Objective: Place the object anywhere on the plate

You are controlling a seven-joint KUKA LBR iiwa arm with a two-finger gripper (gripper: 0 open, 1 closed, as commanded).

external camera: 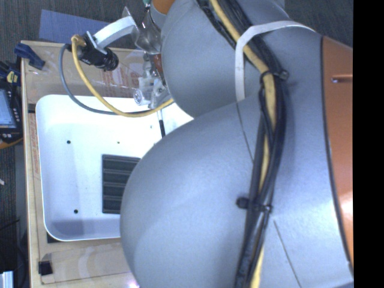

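Note:
My grey arm point(240, 161) covers most of the camera view, including the right bin. The wrist end with the gripper point(147, 89) hangs above the far edge of the left white bin point(66, 155); its metal parts are small and partly masked by the arm. A dark ribbed rectangular slab point(117, 182) lies flat on the left bin's floor, with its right side hidden under the arm. I cannot tell whether this slab is the plate or the object. Nothing can be made out at the gripper's tip.
A yellow cable point(90, 92) and a grey hose loop from the wrist over the bin's far left corner. The wooden bench point(72, 260) frames the bin. Black devices point(9, 110) sit off the bench at the left edge.

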